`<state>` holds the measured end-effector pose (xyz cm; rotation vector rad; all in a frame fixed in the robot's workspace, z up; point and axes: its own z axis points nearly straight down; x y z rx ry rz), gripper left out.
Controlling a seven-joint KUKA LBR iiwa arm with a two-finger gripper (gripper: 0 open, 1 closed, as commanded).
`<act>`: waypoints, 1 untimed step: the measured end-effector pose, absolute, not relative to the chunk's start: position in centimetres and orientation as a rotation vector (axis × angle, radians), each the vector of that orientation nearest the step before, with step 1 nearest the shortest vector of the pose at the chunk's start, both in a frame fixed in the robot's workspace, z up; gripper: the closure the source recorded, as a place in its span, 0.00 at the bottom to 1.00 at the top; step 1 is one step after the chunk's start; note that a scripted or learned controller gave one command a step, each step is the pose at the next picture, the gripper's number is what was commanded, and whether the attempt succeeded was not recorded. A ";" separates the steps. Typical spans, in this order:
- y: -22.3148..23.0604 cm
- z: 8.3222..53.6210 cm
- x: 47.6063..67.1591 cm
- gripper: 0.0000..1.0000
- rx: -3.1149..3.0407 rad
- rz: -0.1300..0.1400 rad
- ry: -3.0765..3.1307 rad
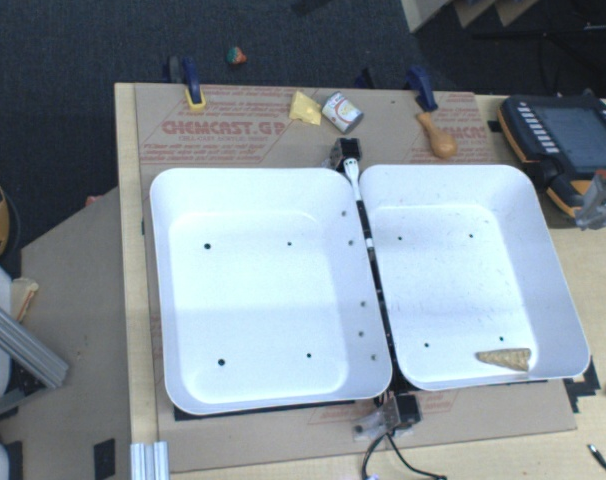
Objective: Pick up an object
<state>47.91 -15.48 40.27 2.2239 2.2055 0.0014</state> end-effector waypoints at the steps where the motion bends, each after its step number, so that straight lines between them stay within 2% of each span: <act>1: -6.6 33.2 49.4 1.00 2.217 -0.005 2.238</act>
